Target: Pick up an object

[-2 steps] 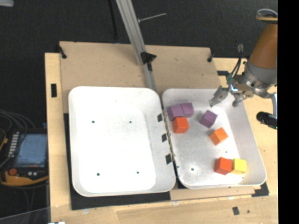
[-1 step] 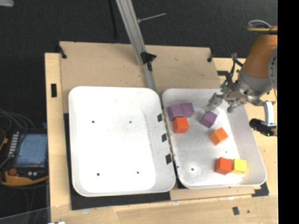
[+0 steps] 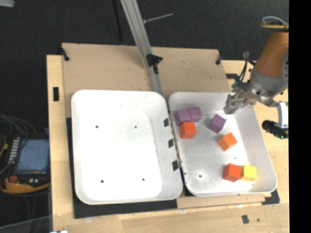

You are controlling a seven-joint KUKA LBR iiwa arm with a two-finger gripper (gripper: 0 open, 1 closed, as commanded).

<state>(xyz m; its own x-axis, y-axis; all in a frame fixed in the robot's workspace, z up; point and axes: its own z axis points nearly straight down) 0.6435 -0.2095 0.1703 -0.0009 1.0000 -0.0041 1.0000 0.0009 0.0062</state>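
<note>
Bench (image 3: 58, 130) of pale wood, brown board (image 3: 107, 67) at rear, dark floor all round. Left bin (image 3: 87, 110) white, speckled. Right bin (image 3: 255, 144) holding seven blocks: two purple (image 3: 188, 114) touching, orange-red (image 3: 188, 129) just below them; lone purple (image 3: 217, 123); orange (image 3: 227, 141) near it; red-orange (image 3: 233, 172) touching yellow (image 3: 249, 172) at front. Gripper (image 3: 231, 104) over right bin's far edge, near lone purple block, nothing seen between fingers; open or clenched, cannot tell. Metal strut (image 3: 138, 28) slanting behind bins. Grey device (image 3: 29, 159) with cables at left.
</note>
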